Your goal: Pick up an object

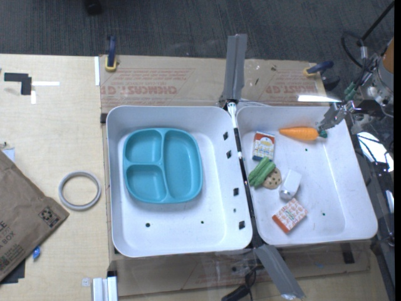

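Over at the upper right corner of the right bin (351, 168) sits the gripper (335, 115), hanging just above the bin's far rim, and whether it is clenched or released cannot be told from up here. Right beside it, touching or nearly so, lies the toy carrot (299, 133), stretched sideways with its green top (322, 133) pointing at the gripper. Nothing is seen between the fingers, so no catch to call. Further into the right bin from the carrot, toward its left wall, stands a small red-and-white packet (264, 147). Just below that packet, a green pod (261, 171) slants across, with a cookie (272, 180) tucked against its lower end. Just right of the cookie rests a small white block (290, 184), and nearer the bin's front edge lies a flat patterned card (289, 216). Left of the right bin, the left bin (125, 231) carries a teal divided plate (163, 165). Further left still, on the bench (50, 137), lies a roll of tape (79, 190)
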Available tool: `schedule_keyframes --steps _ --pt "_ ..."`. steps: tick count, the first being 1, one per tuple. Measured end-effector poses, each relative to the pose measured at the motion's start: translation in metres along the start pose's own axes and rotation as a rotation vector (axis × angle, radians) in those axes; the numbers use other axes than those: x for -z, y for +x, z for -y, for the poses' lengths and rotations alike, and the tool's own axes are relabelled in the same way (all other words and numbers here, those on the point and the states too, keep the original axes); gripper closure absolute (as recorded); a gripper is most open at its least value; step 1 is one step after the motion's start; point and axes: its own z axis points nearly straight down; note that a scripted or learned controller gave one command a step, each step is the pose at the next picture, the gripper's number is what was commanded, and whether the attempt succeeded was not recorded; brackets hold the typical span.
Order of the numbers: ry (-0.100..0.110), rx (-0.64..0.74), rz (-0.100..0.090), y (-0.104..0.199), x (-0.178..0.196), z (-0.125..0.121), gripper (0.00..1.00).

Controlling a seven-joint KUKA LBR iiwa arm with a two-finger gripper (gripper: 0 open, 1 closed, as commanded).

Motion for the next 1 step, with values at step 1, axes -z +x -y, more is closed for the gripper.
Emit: schedule_keyframes --steps 1 --pt "0.0 -0.047 0.0 -0.0225 -0.1271 -0.0502 0.0"
